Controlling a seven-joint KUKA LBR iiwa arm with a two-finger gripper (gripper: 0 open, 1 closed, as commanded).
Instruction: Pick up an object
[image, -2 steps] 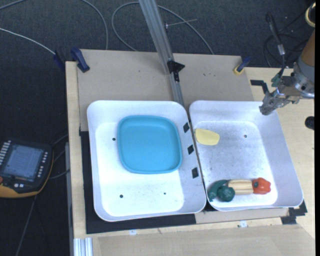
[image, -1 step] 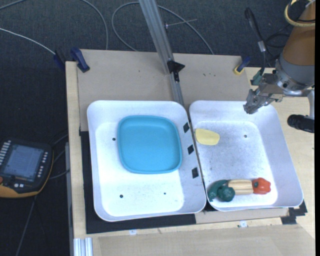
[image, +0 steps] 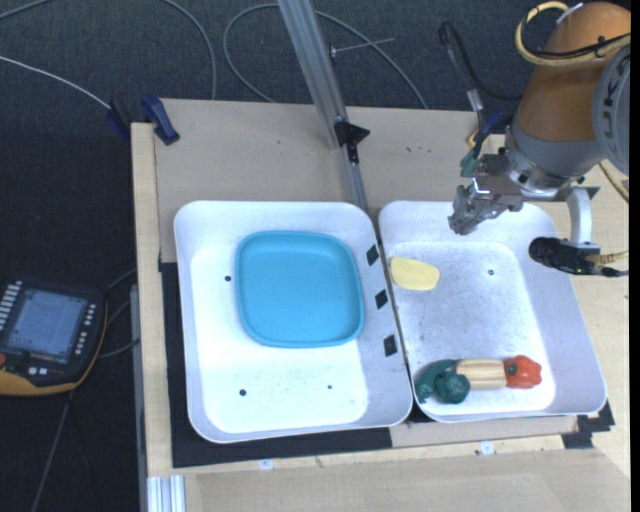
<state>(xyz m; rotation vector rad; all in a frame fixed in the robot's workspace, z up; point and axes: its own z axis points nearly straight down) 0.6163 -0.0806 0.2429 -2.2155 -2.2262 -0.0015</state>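
Observation:
My gripper (image: 466, 222) hangs over the far edge of the right bin (image: 560, 330), above its back wall, with nothing visible between its fingers. A pale yellow piece (image: 414, 274) lies in the right bin near its left wall, left of and nearer than the gripper. Along the bin's front wall lie a dark green object (image: 443, 384), a tan stick-like piece (image: 481, 374) and a red object (image: 523, 372), in a row and touching. A light blue plate (image: 299, 288) rests in the left bin (image: 205, 380).
A metal pole (image: 322, 80) slants across the bench behind the bins. A black cylinder (image: 560, 254) sticks out of the arm over the right bin's right side. A handheld controller (image: 45, 335) lies off the bench at left. Cables trail on the floor behind.

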